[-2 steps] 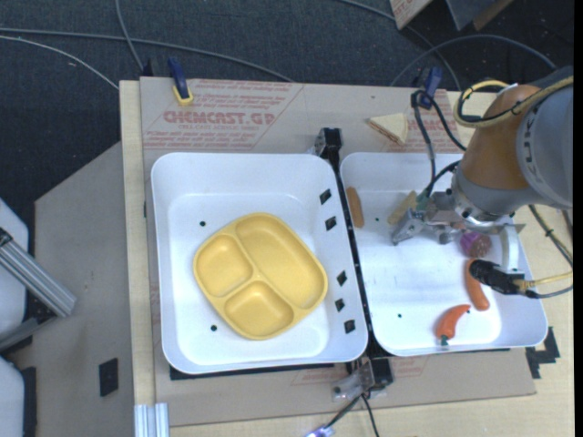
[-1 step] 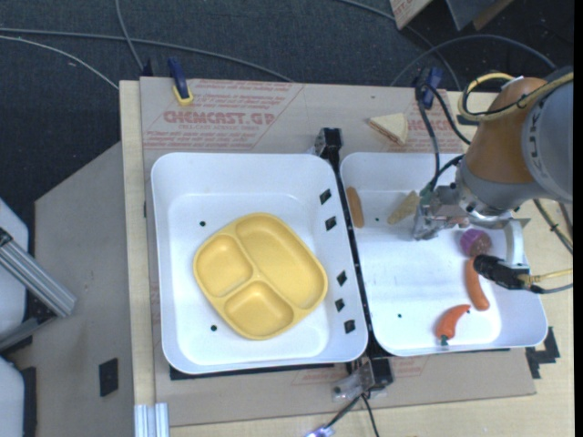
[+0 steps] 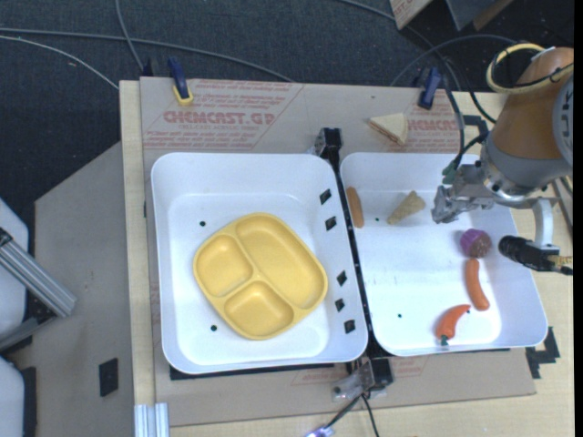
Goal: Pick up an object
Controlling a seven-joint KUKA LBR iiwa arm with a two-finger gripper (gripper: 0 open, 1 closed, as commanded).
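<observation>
Camera view showed you the brown cardboard-topped bench (image 3: 228, 107) carrying two shallow white plastic bins side by side. The left white bin (image 3: 173, 198) held a yellow three-compartment plastic tray (image 3: 260, 275) lying flat near its middle. The right white bin (image 3: 410, 326) held the small food items. The grey arm with its orange band (image 3: 533, 107) reached in from the right and hung over the far right part of that bin, with the end effector (image 3: 448, 206) pointing down toward the bin floor. You could not tell from this angle whether its fingers were apart or together, and nothing was visibly held between them.

Going down in size: a pale wedge-shaped piece like cheese (image 3: 407, 208) lay just left of the end effector, its long axis running diagonally. A red sausage-shaped piece (image 3: 476, 285) lay nearer the front, below and slightly right of the end effector, its long axis nearly front to back. A red-orange chili-shaped piece (image 3: 453, 320) lay near the front edge. A thin brown sausage-like piece (image 3: 354, 207) sat against the left wall. A small purple round piece (image 3: 475, 241) lay just below and right of the end effector.

By my judgement the wedge and the purple piece were your closest candidates; either called for only a short sideways shift before descending.
</observation>
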